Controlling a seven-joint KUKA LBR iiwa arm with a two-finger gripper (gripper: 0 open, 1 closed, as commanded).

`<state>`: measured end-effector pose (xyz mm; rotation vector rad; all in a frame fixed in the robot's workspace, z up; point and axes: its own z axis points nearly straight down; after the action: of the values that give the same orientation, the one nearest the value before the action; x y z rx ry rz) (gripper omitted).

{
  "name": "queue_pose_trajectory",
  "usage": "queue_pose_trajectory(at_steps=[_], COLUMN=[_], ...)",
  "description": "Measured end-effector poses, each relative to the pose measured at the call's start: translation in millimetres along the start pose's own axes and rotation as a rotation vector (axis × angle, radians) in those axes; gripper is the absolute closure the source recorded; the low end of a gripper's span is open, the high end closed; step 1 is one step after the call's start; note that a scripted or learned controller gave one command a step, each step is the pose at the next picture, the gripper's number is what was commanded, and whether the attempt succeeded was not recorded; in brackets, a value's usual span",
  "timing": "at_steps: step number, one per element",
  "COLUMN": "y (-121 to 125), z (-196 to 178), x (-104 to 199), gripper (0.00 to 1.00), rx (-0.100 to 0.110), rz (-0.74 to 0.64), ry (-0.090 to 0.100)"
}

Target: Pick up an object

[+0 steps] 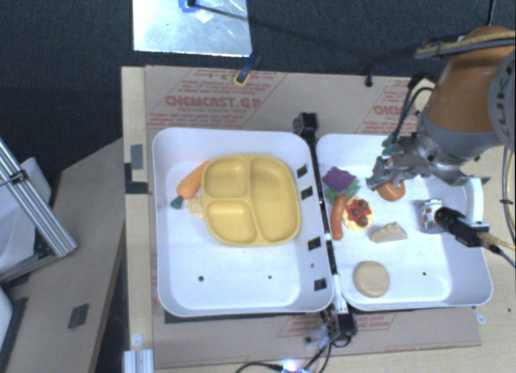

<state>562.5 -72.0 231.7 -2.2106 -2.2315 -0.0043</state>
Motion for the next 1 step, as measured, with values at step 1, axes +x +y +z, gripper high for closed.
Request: queue_pose_trajectory(at_steps=[1], y=[-14.5], z=[13.1], x=[60.4], gripper=[1.00], rx=[0.002], rz=[-0.001], ry=[0.000])
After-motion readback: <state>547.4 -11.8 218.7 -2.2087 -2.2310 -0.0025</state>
